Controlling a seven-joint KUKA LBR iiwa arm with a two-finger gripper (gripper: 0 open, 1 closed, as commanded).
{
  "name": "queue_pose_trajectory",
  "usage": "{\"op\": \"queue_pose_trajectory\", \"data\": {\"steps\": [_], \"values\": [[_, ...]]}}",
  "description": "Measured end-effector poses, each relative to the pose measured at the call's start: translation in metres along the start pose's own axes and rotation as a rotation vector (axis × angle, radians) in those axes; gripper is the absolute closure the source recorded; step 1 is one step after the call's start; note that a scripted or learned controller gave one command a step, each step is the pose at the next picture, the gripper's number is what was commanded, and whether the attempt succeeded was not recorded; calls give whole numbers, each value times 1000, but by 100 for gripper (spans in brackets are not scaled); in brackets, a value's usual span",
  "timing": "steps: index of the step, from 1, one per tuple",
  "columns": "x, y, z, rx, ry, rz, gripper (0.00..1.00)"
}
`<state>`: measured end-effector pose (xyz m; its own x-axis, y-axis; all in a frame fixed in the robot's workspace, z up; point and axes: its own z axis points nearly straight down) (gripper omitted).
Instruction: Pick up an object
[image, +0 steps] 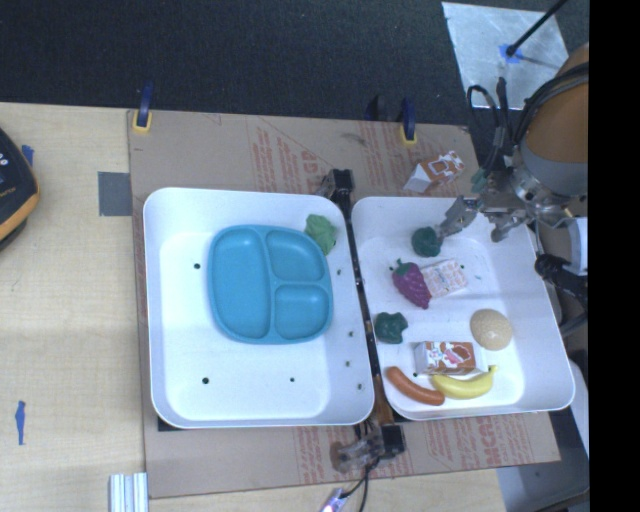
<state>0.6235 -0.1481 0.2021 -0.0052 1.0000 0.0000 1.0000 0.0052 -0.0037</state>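
My gripper (478, 222) hangs over the far part of the right bin (540, 300), open, with nothing between its fingers. Its left finger (456, 217) ends just right of a dark green lump (427, 241) and is apart from it. Further forward in this bin lie a purple fruit (411, 283), a small pale packet (445, 277), a broccoli piece (389, 325), a beige round bun (491, 328), a red-printed packet (445, 355), a banana (463, 384) and a sausage (414, 386).
The left bin (180, 330) holds a blue divided plate (270, 283) and a green leafy piece (321, 232) at its far right corner. A small packet (437, 170) lies on the cardboard behind the right bin. The arm's cables rise at the right.
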Motion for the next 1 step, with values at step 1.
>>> {"op": "queue_pose_trajectory", "data": {"steps": [1], "values": [[-19, 29, 112, 4, 0, -1, 0]]}}
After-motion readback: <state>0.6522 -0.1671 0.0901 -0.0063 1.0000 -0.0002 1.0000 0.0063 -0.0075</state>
